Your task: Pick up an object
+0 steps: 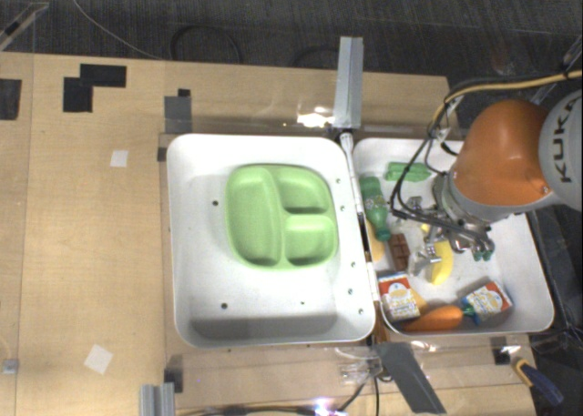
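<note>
My gripper [448, 243] hangs low over the middle of the right bin [537, 278], below the orange band of the arm [499, 152]. A yellow banana-like piece [441, 265] lies directly beneath it, partly covered by the gripper. Around it lie a brown bar [398, 246], a green bottle [373, 201], a green piece [399, 170] at the back, two small printed cartons [398, 297] [485, 300] and an orange carrot [435, 318] at the front edge.
The left bin [196, 223] holds a light green divided plate [278, 214]. A grey metal post [348, 82] stands at the back between the two bins. Cables loop off the arm above the right bin.
</note>
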